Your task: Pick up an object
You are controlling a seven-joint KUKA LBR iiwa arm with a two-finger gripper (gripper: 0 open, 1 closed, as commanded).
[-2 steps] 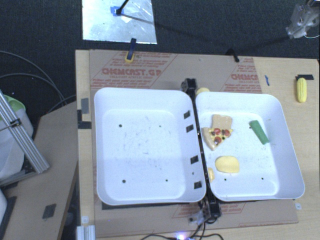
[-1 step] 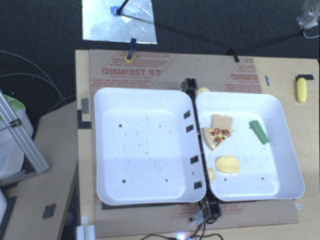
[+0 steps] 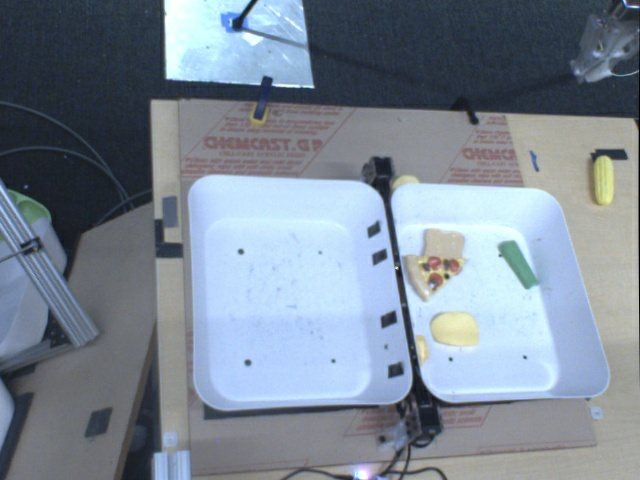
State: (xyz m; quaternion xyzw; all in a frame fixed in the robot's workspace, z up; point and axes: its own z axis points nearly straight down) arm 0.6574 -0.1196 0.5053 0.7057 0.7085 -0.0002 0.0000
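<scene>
Grey metal of the gripper [image 3: 605, 50] hangs at the far right corner, well off both bins. Right bin [image 3: 570, 268] holds a pizza slice [image 3: 438, 263], a green block [image 3: 518, 264] and a yellow lump [image 3: 455, 329].

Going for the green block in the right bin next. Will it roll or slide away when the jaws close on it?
The green block looks flat-sided and elongated, so it probably won't roll. It lies loose and slanted on the smooth white right bin, so an off-centre touch may spin or skid it. It looks rigid, likely light plastic, and stands apart from the pizza slice.
</scene>
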